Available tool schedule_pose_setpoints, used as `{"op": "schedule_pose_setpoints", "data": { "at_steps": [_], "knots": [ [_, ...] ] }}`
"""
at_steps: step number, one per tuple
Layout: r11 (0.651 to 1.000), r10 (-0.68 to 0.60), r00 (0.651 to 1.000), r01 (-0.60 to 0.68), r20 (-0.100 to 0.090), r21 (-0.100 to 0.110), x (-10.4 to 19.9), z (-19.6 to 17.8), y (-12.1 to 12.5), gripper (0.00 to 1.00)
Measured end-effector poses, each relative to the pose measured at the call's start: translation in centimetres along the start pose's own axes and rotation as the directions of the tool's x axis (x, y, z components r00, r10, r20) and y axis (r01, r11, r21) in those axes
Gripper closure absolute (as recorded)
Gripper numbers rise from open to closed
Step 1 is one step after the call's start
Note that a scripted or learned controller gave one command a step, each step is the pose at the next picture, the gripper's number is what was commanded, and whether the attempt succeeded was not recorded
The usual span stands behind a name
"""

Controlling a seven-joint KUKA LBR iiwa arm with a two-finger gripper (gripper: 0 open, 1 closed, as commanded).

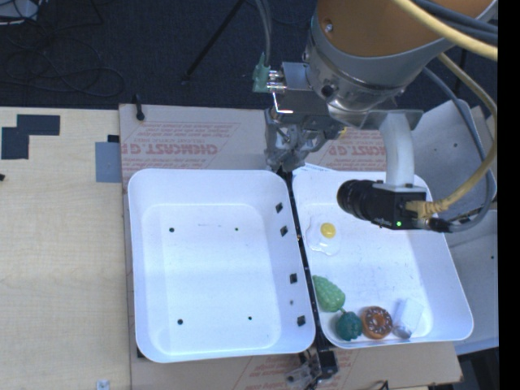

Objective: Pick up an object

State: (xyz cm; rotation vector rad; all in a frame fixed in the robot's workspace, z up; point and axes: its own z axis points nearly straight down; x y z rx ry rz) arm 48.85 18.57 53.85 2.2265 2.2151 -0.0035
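The gripper [286, 149] hovers at the far edge between the two bins; its grip can't be made out. Fried egg [326, 238], green piece [329, 292], donut [376, 322] lie in the right bin [443, 266].

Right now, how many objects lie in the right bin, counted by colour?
Green: 2, a light green piece and a dark green ball
Brown: 1, a doughnut
White with yellow: 1, a fried egg
White: 1, a small white piece
Total: 5, all in the right bin
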Motion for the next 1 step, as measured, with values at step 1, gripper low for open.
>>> {"op": "schedule_pose_setpoints", "data": {
  "at_steps": [1],
  "knots": [
    [1.000,-0.009,1.000,0.009,-0.001,0.004,2.36,0.15,-1.34,1.00]
  ]
}}
